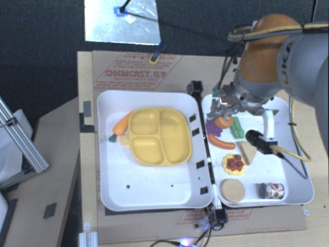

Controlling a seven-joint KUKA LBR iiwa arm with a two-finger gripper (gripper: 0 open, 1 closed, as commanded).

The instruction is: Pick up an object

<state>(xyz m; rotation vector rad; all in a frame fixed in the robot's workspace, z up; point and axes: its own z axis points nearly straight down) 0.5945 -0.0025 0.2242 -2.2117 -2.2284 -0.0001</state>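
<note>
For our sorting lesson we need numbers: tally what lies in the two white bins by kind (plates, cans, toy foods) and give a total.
Plates: 1 (yellow divided plate)
Cans: 1 (small can)
Toy foods: 8 (carrot, purple piece, orange piece, green piece, sausage, wedge, tart, round biscuit)
Total: 10
A pale bit by the plate is too unclear to count.

orange food [224,122] partly beneath pincer [222,110], arm [308,60] cropped

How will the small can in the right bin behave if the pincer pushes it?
The can lies on its side, so it will probably roll when pushed. Its smooth, round wall looks slippery and may be hard to pinch.
</note>
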